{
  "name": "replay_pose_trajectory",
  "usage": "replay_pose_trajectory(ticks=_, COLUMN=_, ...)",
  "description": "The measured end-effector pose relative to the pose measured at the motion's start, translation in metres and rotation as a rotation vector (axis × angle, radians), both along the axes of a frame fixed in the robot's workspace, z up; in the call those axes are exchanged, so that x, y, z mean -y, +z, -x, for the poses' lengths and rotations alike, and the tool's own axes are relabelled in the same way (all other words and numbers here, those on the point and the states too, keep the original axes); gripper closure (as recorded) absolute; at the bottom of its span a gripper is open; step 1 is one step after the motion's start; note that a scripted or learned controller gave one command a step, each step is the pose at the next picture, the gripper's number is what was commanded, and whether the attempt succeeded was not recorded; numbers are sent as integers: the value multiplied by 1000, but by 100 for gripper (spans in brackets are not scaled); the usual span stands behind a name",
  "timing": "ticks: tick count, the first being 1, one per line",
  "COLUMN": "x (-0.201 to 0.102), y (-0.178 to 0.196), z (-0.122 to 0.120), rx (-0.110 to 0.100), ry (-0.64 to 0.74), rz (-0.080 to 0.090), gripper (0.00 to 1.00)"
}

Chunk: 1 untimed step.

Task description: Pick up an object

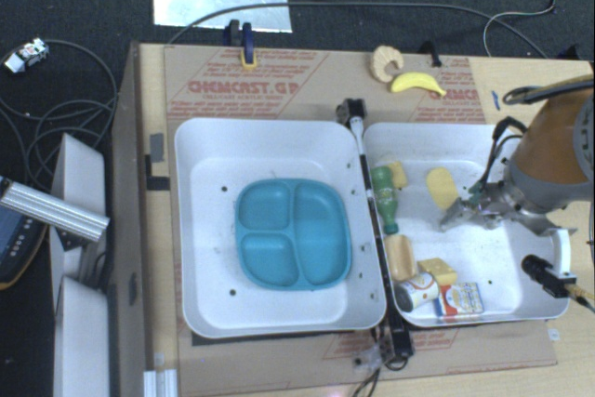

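Likely target: yellow block (442, 187) lying loose on the right bin (502, 144) floor, near its middle, so there's open room around it for a top-down grab. Tool (462, 213) sits low just beside it, lower right, nothing seen between the fingers; how wide they're spread, can't tell. Green bottle (383, 197) lies along the divider, boxes (446, 293) crowd the front edge. Blue tray (293, 232) fills the left bin (204, 228).

Robotics lab: bench w/ two white bins (279, 137), loose cables (56, 121) on dark carpet.
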<state>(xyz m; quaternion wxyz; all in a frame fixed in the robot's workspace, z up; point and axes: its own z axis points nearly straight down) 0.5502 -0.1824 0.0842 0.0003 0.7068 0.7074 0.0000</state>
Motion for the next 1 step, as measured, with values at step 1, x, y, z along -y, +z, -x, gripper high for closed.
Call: replay_pose_trajectory(ticks=1, x=-40, y=1, z=-64, rx=3, ry=4, rz=-1, gripper=0)
